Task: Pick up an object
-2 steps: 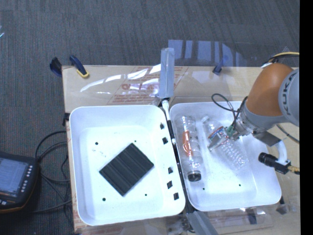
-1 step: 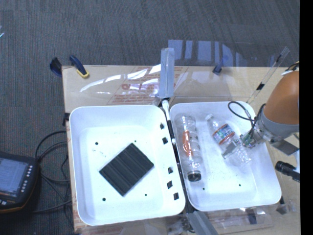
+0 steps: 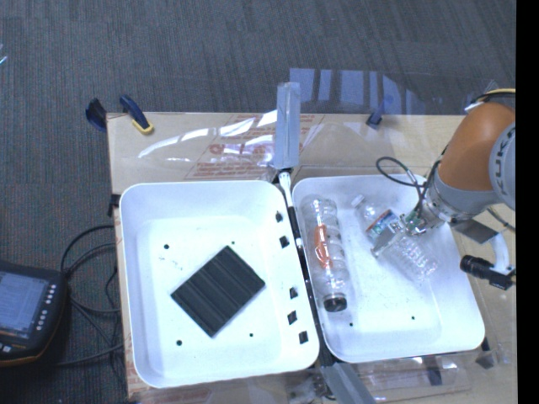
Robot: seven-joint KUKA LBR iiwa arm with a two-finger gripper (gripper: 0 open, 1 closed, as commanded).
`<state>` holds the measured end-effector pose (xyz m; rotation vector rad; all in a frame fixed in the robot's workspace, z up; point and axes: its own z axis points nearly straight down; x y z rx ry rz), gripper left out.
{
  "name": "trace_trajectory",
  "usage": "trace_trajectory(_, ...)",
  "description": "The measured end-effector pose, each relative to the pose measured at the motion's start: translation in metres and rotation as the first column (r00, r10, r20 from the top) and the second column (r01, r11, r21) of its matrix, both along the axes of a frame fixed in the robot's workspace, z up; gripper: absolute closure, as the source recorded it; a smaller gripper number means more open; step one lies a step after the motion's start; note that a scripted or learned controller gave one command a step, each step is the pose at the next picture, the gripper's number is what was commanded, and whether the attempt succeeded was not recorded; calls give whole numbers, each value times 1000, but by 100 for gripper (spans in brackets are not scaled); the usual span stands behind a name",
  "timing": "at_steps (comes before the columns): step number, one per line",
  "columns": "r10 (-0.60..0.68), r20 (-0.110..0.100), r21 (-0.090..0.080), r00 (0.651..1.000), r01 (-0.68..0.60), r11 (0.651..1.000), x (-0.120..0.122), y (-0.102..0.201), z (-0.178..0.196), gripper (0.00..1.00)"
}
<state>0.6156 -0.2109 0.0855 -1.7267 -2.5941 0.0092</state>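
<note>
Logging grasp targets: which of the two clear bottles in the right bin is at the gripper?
The crumpled bottle with the blue-green label, right under the gripper. The other bottle, with the orange mark and dark cap, lies along the bin's left wall.

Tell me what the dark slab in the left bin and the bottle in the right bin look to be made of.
Dark slab: matte black with parallel ridges, likely rubber or moulded plastic; the view does not settle which.
Bottle: clear, glossy plastic by the look, since the white bin shows through it; dark cap at the near end, an orange mark partway along.
</note>
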Motion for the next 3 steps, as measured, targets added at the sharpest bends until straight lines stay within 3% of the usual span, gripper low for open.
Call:
trace_trajectory(1, 40, -8, -7, 999, -40, 999, 21, 17, 0, 0)
trace_trajectory(3, 67, 6, -10, 998, -67, 998, 24, 62, 9, 0)
